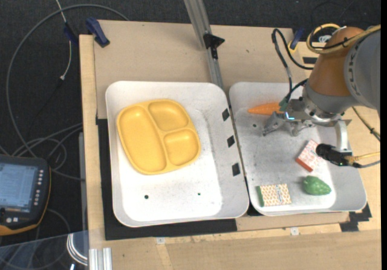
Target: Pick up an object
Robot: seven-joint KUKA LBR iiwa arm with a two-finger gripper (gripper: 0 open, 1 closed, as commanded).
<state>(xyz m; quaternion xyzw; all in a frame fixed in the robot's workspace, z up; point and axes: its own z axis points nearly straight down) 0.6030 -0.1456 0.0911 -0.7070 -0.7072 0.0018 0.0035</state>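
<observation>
- I see the arm (344, 69) reaching in from the right, bent low over the right bin (266, 166).
- The tool (282, 122) sits at the bin's upper part, its dark fingers (269, 128) spread somewhat, with nothing between them as far as I can make out.
- The carrot (263, 109) lies just beside the tool, on its upper left; they may be touching, the view is too coarse to say.
- A red-and-white box (308, 155) lies lower right of the tool, a green lump (316, 186) below that, and a patterned card (275, 194) near the bin's front edge.
- In the left bin (181, 202) I see a yellow tray (158, 136) with three compartments.
- Both bins rest on the worktop (151, 51).
</observation>
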